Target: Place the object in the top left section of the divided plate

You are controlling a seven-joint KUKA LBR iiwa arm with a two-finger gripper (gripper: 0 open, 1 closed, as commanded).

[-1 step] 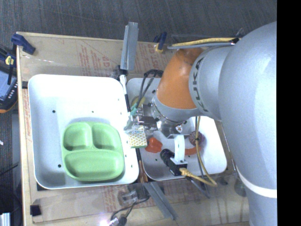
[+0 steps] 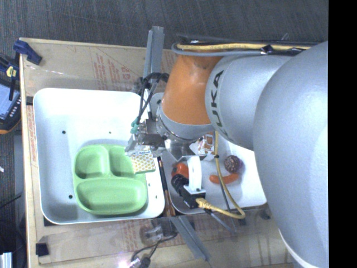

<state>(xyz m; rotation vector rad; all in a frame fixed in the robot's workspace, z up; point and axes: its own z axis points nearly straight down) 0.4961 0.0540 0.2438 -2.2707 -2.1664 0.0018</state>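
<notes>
Two white bins sit side by side on the bench; I note the left bin (image 2: 50, 127) holds the green divided plate (image 2: 110, 180), which lies in its lower half with one large section toward the bottom of the view and two smaller sections above it. The arm (image 2: 245, 110) reaches in from the right and hangs over the gap between the bins, its orange band (image 2: 189, 91) above the wrist. The gripper (image 2: 144, 149) sits at the plate's upper right edge, over the small right-hand section. Just below it I see a pale waffle-like piece (image 2: 143, 163) with a grid pattern, lying on the plate's right rim. I cannot tell whether the piece is gripped or merely lying beneath the gripper. In the right bin (image 2: 254, 191) I log a dark round item (image 2: 232, 163) and, just beside it, an orange sausage-shaped item (image 2: 223, 178). A yellow cable (image 2: 226, 205) loops across that bin.
</notes>
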